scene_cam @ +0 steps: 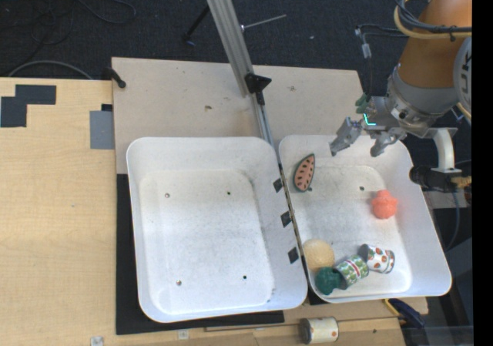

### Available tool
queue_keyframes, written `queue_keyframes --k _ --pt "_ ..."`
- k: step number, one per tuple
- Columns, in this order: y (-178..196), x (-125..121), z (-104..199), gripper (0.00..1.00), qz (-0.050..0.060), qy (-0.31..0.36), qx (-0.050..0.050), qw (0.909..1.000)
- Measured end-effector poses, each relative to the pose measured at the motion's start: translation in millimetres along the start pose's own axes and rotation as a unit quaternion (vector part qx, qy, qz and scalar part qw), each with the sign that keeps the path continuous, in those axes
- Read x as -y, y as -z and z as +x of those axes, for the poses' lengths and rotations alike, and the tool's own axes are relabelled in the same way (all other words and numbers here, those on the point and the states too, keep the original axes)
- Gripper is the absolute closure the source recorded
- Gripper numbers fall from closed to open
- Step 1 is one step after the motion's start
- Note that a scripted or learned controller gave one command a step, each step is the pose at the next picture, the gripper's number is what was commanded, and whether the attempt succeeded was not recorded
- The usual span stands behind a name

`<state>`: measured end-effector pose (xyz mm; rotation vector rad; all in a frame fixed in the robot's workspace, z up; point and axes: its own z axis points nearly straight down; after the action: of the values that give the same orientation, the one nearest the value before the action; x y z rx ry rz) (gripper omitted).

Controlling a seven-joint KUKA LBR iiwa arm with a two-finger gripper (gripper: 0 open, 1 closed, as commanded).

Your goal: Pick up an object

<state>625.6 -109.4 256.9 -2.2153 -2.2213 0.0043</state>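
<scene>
White left bin [202, 229] comes first on my screen. Next, in the right bin [416, 275], I log a watermelon-slice toy [304, 173] near the divider, a tan ball [317, 251], a green lump [329, 281] touching a patterned can [351, 269], a second can [377, 258], and an orange ball [384, 205]. Gripper [360, 140] hangs above the bin's far edge, fingers spread wide, nothing between them, well apart from every object.
</scene>
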Motion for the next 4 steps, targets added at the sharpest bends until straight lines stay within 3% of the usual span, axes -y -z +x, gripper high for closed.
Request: queue_keyframes --k 1,4 --pt "1.1 -0.4 -0.3 0.00 -0.001 0.000 0.000 1.0000" --pt "-163.0 11.3 5.9 0.00 0.002 -0.002 0.000 1.0000"
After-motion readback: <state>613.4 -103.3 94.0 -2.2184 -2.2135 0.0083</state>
